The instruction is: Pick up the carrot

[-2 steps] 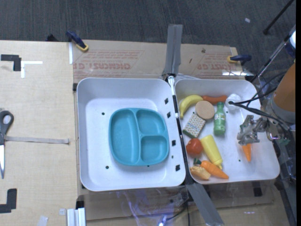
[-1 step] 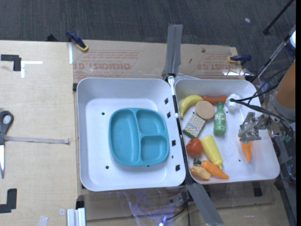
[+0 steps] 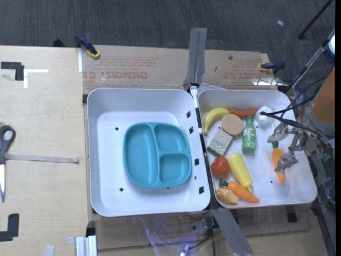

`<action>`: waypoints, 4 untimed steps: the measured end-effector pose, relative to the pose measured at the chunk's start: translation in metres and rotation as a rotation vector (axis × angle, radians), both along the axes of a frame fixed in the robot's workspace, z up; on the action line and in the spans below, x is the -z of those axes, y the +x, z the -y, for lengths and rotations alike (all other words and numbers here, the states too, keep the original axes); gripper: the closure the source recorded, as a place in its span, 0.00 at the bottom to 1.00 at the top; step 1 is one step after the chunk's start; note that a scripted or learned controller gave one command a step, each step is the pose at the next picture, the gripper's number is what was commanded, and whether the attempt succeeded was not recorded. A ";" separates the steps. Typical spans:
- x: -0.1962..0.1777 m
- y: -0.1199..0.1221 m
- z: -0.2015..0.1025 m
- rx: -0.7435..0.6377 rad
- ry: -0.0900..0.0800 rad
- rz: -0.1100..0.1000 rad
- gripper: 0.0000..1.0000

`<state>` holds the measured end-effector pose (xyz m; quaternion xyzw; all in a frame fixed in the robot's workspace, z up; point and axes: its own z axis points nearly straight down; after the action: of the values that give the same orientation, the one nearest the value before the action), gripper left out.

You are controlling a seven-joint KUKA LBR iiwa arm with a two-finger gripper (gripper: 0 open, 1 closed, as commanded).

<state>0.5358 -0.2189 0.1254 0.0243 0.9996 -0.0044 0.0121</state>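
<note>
Counter w/ two white bins, my jaws (image 3: 282, 161) at right bin's (image 3: 306, 195) right edge, closed on the carrot (image 3: 278, 163), blue plate (image 3: 157, 154) in left bin (image 3: 101, 143).

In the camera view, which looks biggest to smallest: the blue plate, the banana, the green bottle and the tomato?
1. blue plate
2. banana
3. green bottle
4. tomato

Banana and bottle look close in size, so that pair is unsure.

The arm (image 3: 325, 103) reaches in from the right, its gripper (image 3: 283, 152) pointing down and left.
</note>
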 end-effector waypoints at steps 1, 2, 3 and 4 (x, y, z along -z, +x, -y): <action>0.033 0.010 0.002 0.056 0.010 -0.019 0.00; 0.022 0.012 0.002 0.053 0.007 -0.014 1.00; -0.021 -0.054 -0.030 0.242 0.012 -0.020 1.00; -0.021 -0.054 -0.030 0.242 0.012 -0.020 0.00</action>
<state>0.4817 -0.1891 0.1462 0.1448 0.9895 -0.0001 0.0015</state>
